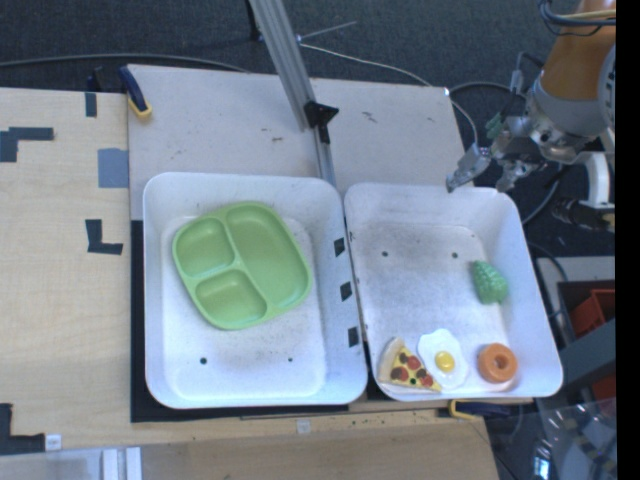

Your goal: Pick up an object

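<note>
Cataloguing the camera view, one entry per item.

Table (230, 118): carries two shallow white bins side by side.

Left bin (160, 298): holds a green divided plate (240, 263), lying flat, three compartments, nothing in them.

Right bin (420, 258): holds four small items, all toward the near and right side. Green bumpy toy (490, 282), near the right wall. Pizza slice (408, 366), fried egg (441, 355) and orange doughnut (497, 363) in a row along the near wall, pizza slice and fried egg touching or nearly so.

End effector (488, 168): above the far right corner of the right bin, at the rim, well apart from every item. Two fingers (466, 173) point down and appear apart, nothing between them.

Task status, judged: no object chosen or reached yet.

Risks, judged: a straight descent from here would meet the bin rim or bare floor. The near-wall items are flat and crowded, so fingers could slide over them or nudge a neighbour. The green bumpy toy looks the easiest grasp, though the right wall beside it could block one finger.
</note>
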`<state>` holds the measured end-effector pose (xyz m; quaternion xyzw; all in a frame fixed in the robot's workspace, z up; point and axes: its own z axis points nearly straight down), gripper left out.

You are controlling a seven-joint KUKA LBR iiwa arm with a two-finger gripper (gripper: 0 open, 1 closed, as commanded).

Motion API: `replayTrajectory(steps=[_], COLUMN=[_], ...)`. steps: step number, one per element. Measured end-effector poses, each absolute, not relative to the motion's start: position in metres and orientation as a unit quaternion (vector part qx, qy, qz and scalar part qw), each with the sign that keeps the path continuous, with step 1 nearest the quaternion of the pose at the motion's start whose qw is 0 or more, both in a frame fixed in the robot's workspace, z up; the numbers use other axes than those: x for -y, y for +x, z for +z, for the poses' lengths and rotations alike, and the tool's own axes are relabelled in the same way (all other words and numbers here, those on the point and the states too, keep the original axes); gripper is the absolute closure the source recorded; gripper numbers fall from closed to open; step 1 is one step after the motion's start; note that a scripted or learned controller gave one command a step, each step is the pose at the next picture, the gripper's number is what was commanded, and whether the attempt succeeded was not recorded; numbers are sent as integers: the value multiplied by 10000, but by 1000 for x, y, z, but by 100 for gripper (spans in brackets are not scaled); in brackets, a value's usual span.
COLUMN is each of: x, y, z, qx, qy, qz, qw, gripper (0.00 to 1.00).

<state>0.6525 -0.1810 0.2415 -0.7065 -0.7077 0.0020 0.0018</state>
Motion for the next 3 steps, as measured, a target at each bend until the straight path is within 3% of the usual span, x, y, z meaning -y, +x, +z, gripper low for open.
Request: replayTrajectory(steps=[2, 3], x=[168, 168], y=[650, 652], z=[137, 151], qx=[7080, 7085], qy=[-7062, -7057], qz=[23, 10], qw=[19, 1], gripper=[0, 100])
